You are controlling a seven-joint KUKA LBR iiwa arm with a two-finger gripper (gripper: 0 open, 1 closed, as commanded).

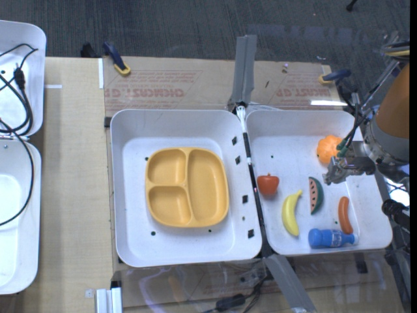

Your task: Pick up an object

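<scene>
Wooden bench (pixel 71 175), two white bins (pixel 124 194), perhaps dark carpet (pixel 195 12) beyond.

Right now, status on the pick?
Gripper low in right bin, beside orange. Nothing seen held. Watermelon slice, hot dog close below.

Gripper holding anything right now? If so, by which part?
Cannot be told. The gripper sits just below the orange, above the watermelon slice; nothing visibly between its fingers.
</scene>
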